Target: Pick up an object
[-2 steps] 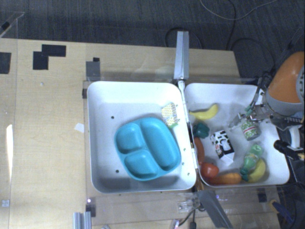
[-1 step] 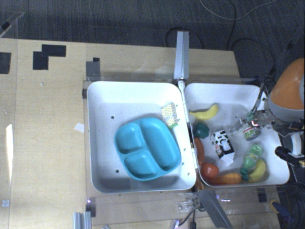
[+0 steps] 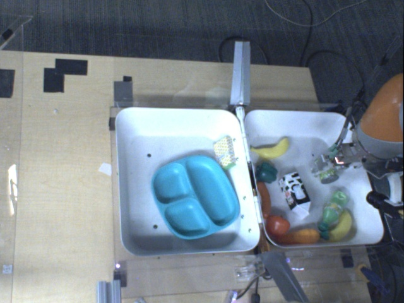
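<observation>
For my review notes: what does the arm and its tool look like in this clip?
The arm enters from the right as a rounded orange band above a grey wrist section. Below it, the tool is a small metallic, partly see-through assembly with thin rods or cables running up to the wrist. Dark parts sit beneath the arm at the right edge.

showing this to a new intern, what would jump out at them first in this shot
The bright blue divided plate lying in the left bin draws the eye first. Next comes the clutter in the right bin: a yellow banana near its back, a black-and-white cow-print carton mid-bin, with the gripper hovering right of it.
</observation>
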Tool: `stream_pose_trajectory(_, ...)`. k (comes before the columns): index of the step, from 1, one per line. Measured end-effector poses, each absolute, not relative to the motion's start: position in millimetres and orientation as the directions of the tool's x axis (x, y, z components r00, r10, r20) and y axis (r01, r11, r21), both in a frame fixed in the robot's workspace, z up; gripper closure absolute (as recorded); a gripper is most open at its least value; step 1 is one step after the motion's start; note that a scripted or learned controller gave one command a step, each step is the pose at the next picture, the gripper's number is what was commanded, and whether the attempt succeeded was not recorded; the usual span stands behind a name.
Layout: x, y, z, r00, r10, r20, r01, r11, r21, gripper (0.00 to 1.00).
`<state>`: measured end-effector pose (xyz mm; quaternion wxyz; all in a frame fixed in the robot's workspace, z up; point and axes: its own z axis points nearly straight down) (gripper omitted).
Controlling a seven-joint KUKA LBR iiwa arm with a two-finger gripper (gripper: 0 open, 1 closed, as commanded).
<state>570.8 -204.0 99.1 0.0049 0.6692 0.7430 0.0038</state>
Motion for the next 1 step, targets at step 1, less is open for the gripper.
stream_pose_trajectory(1,583.3,-133.5,203.7,0.121,0.993,0.000,0.993,-0.121,0.001,1.00)
